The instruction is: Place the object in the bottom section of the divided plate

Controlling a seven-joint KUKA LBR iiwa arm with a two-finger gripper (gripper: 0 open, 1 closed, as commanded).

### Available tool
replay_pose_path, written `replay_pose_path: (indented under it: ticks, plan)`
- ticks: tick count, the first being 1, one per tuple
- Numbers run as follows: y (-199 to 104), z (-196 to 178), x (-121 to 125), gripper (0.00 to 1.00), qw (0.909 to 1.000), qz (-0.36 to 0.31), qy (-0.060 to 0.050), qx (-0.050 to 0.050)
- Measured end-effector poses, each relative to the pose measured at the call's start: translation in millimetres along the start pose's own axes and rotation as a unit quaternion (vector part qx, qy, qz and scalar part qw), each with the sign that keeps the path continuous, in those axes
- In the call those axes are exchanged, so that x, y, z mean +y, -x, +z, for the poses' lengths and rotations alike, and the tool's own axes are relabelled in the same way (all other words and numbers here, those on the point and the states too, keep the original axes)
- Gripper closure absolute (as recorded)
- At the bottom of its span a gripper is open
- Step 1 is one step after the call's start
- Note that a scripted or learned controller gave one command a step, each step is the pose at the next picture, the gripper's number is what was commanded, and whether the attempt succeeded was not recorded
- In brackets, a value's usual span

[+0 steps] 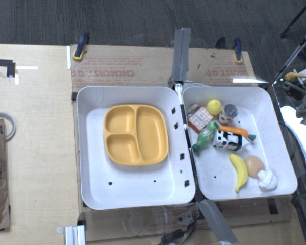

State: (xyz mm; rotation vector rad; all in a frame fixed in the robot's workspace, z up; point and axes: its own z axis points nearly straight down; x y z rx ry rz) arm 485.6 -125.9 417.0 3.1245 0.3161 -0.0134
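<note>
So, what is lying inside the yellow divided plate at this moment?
Nothing: all three sections of the yellow divided plastic plate show bare yellow surface. Whatever is beneath the plate is covered by it.

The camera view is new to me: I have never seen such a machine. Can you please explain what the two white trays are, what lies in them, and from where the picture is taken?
One fixed camera looks down at a slant on a bench with two shallow white bins. The left bin holds a yellow divided plate with three sections, nothing in them. The right bin holds small toy items: a banana, a carrot, a green bottle, a yellow ball, an egg and a few others. A robot arm should reach in from the right to move one item onto the plate. Nothing is held.
</note>
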Motion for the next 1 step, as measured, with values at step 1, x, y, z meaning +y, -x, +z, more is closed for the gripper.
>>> replay_pose_path:
  ticks: [1]
  plan:
    - [-0.6,-0.3,-0.1,0.0,1.0,0.0,0.0,0.0]
